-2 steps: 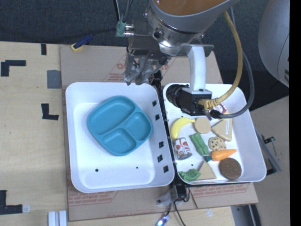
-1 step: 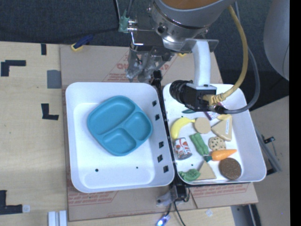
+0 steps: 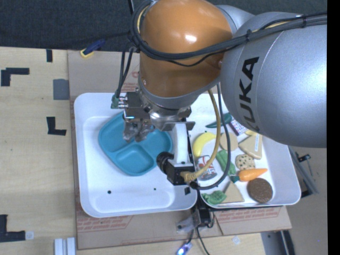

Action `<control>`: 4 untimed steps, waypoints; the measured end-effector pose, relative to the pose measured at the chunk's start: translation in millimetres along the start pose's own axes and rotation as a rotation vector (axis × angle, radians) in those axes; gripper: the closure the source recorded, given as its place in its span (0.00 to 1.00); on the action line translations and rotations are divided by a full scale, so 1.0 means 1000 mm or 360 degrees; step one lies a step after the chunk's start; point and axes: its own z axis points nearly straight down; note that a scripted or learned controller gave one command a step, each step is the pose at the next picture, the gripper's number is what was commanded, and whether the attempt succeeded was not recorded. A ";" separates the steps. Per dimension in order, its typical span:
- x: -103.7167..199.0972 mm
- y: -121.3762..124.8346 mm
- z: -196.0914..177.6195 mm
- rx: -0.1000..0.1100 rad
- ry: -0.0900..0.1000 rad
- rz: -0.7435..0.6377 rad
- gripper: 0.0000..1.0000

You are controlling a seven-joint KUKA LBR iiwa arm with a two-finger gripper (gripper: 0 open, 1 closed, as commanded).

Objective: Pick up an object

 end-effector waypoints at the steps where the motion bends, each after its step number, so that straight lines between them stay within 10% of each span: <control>1: -0.035 0.001 -0.184 -0.0058 0.0024 0.0003 1.00; 3: 0.006 -0.001 -0.183 -0.0027 0.0014 -0.0005 1.00; 4: 0.005 0.000 0.003 0.0000 -0.0001 0.0000 1.00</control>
